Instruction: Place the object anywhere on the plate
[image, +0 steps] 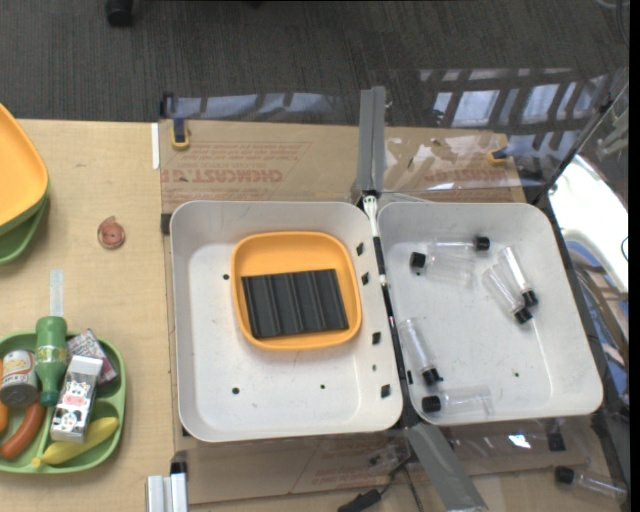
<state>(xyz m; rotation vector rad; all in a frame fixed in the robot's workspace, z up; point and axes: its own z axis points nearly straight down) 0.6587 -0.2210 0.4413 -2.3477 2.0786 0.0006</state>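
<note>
Nearest the camera, a clear tube (462, 403) with a black cap lies along the front wall of the right bin (570, 330), the bin on the arm's entry side. More capped tubes lie scattered in that bin: one (415, 345) just behind it, two (505, 280) near the arm-side wall, and others (450, 252) toward the back. The orange plate (296, 250) carries a dark ribbed block (295, 303). It sits in the left bin (200, 330), well apart from the tubes. Gripper opening and arm pose: cannot tell.
</note>
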